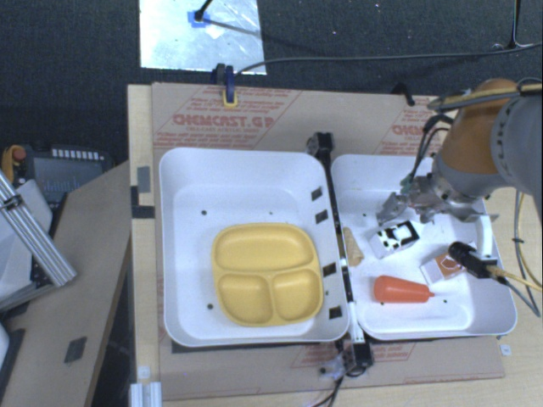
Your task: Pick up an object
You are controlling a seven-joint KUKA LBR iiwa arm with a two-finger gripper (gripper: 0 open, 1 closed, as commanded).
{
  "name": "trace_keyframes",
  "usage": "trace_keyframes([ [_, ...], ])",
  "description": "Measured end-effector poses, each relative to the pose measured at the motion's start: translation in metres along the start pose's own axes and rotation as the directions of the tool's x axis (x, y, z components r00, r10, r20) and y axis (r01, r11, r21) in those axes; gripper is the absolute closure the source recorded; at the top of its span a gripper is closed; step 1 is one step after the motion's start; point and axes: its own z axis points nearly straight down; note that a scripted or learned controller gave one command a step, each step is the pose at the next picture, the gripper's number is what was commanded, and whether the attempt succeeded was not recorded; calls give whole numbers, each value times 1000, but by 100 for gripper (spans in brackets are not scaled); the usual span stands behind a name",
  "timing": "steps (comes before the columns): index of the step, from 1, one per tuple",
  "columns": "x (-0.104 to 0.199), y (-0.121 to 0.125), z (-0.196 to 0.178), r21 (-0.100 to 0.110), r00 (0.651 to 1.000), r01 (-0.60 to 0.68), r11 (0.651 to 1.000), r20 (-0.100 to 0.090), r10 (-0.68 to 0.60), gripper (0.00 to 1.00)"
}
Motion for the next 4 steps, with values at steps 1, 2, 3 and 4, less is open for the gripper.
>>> trace_keyframes([
  [1,0,2,-14,-5,1000,0,1000,1,0,100],
  [2,5,9,-75,-10,1000,4,1000,2,-4,100],
  [3,5,10,-114,-8,1000,4,1000,1,-4,100],
  [4,57,-11,-107,-3,1000,8,1000,-2,-8,100],
])
